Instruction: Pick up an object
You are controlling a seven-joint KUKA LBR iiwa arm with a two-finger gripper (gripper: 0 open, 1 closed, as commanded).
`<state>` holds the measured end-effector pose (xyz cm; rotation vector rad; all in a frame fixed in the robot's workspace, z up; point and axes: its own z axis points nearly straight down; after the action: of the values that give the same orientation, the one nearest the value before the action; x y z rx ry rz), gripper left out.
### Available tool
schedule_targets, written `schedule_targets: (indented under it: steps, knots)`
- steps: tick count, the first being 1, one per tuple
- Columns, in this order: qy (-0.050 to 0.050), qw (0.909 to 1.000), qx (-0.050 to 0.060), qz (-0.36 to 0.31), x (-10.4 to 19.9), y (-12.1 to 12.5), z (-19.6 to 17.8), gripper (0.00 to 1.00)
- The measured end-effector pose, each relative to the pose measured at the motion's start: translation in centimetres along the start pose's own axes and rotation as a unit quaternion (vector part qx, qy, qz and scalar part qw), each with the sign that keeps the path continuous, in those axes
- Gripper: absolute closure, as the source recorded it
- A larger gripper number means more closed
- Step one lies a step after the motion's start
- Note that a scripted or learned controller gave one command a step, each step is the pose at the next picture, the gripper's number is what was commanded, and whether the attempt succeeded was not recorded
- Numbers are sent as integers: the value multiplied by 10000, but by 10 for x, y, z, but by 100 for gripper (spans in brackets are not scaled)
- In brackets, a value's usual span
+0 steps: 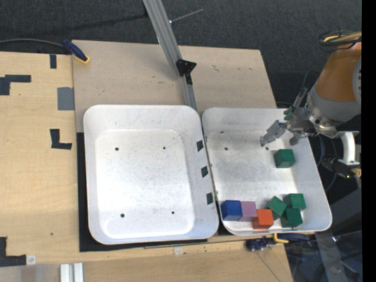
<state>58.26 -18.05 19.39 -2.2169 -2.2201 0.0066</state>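
In the right bin [235,157] a green cube [284,158] lies alone toward the right wall. My gripper [279,139] hovers just behind and slightly left of it, near the bin's back right. Its fingers are spread open and hold nothing. Along the bin's front edge lie a blue cube [231,209], a purple cube [248,209], an orange cube [264,217] and three more green blocks [291,217], packed close together.
The left bin [94,157] stands beside the right one, their rims touching. A slanted metal rail [167,34] runs from the top down to the seam between the bins. The arm's orange band [338,75] is over the right edge.
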Motion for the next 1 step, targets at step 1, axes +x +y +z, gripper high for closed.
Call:
schedule_targets:
  steps: [1]
  knots:
    - [4,10000,9,-1,5,3,63,0]
